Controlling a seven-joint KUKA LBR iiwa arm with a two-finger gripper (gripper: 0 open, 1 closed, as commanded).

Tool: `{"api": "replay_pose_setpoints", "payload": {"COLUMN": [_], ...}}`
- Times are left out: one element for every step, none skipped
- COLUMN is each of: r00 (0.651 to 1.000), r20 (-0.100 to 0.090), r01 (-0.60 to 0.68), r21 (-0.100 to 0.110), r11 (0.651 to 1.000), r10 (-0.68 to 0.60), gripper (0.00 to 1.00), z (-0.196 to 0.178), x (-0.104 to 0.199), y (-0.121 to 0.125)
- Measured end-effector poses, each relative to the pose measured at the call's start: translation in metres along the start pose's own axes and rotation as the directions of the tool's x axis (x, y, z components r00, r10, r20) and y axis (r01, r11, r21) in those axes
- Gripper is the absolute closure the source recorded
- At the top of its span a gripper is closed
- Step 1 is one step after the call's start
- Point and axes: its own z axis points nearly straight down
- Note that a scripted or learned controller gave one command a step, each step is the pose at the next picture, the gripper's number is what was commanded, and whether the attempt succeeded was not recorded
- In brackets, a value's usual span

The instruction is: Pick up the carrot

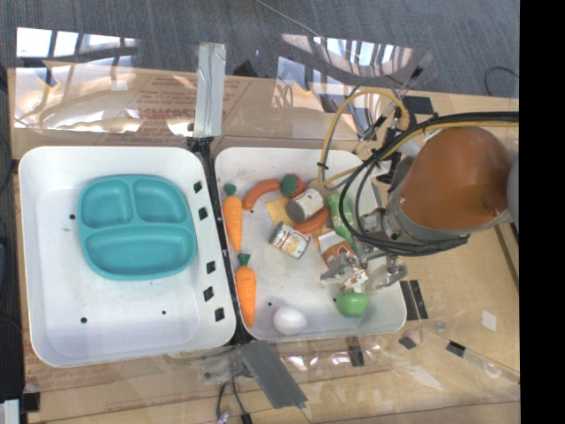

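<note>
Two carrots lie in the right bin (265, 162), both along its left wall: one carrot (232, 223) near the middle of that wall, upright-ish with its green top toward the bin's far edge, and a second carrot (245, 292) just below it toward the near-left corner. Your tool (364, 272) sits on the opposite side, near the bin's near-right corner, over a green apple (352, 304) and some small packets — well apart from either carrot. I cannot tell from this angle whether the tool is released or clenched; cables and the orange wrist cover most of it, and nothing I can confirm sits in it. So the step in hand looks like the approach: lift clear, then cross toward the left wall. Go high enough to clear the cans (305, 207) and the red pepper (262, 192) in the middle of the bin — they crowd the straight path. The lower carrot looks like the easier pick: a white egg (289, 319) lies near its tip, but its right flank seems freer. Both carrots hug the wall, so line up across the carrot's width at mid-body, and leave room on the wall side or you'll likely jam on the rim. The left bin (53, 307) with the teal tray (137, 226) plays no part.
</note>
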Motion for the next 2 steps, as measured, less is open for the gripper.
{"api": "replay_pose_setpoints", "payload": {"r00": [0.882, 0.88], "r20": [-0.001, 0.001], "r01": [0.471, 0.476], "r21": [-0.001, -0.001], "r11": [0.882, 0.88], "r10": [-0.471, -0.476], "gripper": [0.0, 1.0], "z": [0.018, 0.0086], "x": [0.004, 0.0015], "y": [0.0214, 0.0206]}}
